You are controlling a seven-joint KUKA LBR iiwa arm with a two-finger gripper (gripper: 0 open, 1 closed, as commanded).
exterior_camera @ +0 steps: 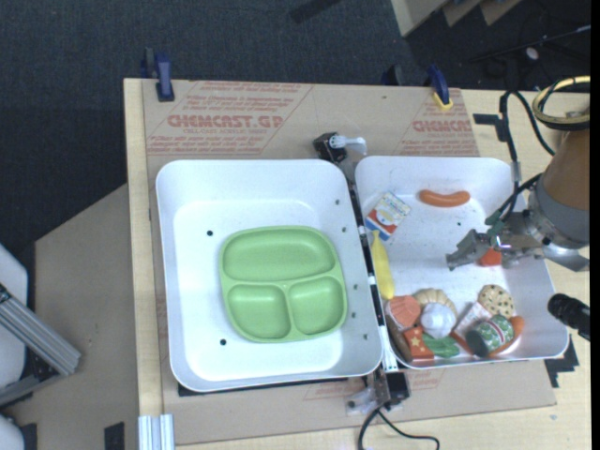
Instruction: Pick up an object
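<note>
Gripper (469, 250) hangs open over the right bin (525, 352), we see, just below the toy sausage (442, 197).

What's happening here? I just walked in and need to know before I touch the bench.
A robot arm reaches in from the right, with its gripper low over the right bin. That bin holds toy food: a hot dog near the back, a yellow piece along the left wall, a heap at the front. Nothing shows between the fingers. The left bin holds a green tray.
</note>
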